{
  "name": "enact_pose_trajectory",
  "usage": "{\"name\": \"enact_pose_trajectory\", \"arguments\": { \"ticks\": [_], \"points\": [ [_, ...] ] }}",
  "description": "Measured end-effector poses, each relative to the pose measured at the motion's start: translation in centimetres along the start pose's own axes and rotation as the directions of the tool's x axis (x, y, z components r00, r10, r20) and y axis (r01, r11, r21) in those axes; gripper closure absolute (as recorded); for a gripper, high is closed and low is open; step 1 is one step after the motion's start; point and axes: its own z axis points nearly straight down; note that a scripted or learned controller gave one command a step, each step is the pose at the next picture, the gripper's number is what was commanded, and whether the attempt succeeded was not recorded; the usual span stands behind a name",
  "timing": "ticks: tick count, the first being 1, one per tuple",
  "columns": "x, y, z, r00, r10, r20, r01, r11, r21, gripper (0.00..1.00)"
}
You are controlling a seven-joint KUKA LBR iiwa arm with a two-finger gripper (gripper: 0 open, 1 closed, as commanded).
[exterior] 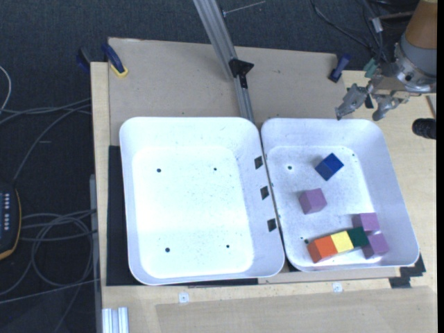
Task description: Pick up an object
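The right bin [388,165] holds a blue cube [329,166], a purple cube [312,200], and along its front edge an orange block [321,248], a yellow block [341,241], a green block [358,237] and two purple blocks [372,233]. My gripper [363,107] hovers above the bin's far right corner, well behind the blue cube. Its fingers are spread apart and point down-left with nothing between them.
The left bin [139,137] lies beside the right one. A slanted metal pole [220,33] rises from behind the bins' shared edge. Blue clamps [114,60] sit at the bench's far corners. Cables lie on the floor at left.
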Motion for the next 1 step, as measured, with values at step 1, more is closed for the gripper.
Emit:
{"name": "enact_pose_trajectory", "arguments": {
  "ticks": [1],
  "points": [
    [-0.02, 0.0, 0.0, 1.0, 0.0, 0.001, 0.0, 1.0, 0.0, 0.0]
  ]
}}
